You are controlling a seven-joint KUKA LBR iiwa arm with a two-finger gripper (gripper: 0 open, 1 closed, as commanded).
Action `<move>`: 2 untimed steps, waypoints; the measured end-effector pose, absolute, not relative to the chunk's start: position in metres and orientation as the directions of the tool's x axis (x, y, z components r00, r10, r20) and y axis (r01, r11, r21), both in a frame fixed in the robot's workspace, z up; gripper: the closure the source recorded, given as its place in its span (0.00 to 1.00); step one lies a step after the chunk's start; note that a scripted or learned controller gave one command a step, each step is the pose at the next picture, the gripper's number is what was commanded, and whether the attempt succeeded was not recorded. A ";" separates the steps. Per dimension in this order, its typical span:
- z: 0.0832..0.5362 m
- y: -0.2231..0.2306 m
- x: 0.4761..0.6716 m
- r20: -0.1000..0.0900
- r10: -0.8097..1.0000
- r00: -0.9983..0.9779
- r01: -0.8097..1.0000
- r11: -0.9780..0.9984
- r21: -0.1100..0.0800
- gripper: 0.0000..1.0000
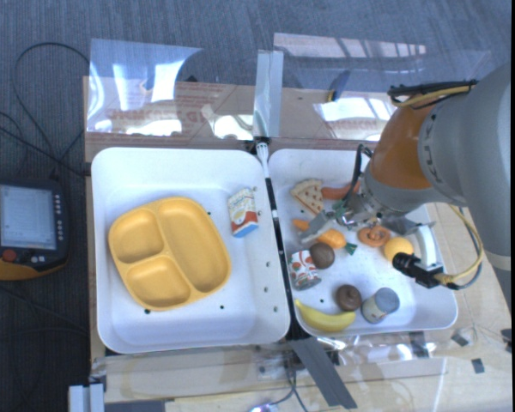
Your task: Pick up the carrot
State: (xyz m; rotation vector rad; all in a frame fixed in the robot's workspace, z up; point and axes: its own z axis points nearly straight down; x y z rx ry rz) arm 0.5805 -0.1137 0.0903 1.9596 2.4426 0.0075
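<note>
- From my remote seat I saw the carrot (301,225) lying in the right bin (429,316), near its left wall, just left of the claw (333,221).
- Around the carrot the bin was crowded: a waffle-patterned cracker (307,195) lay just above it, a reddish piece (335,192) sat beside that cracker, and a brown round thing (323,256) rested just below the claw.
- A small red-and-white can (302,269) lay on its side near the bin's left wall, below the carrot.
- Lower down I noted a banana (324,318), a dark brown ball (348,296) and a grey tin (381,303) close together along the front of the bin.
- An orange slice-like piece (373,235) and a yellow lemon (396,248) lay to the right, partly under the arm.
- The left bin (154,333) held a yellow divided plate (167,251) and a small carton (243,211) near its right wall.
- A handheld controller (21,226) sat on the floor, left of the desk.
- The arm (438,157) reached in from the right, its orange band bent over the right bin, with the wrist tilted down toward the left.
- The claw pointed at the clutter beside the carrot; I could not tell whether it was open or closed, and nothing showed clearly between its tips.
</note>
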 end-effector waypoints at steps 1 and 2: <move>0.099 -0.113 0.581 -0.006 0.976 -0.217 0.976 0.217 0.009 1.00; 0.188 -0.060 0.626 -0.001 0.995 -0.097 0.995 0.097 0.007 1.00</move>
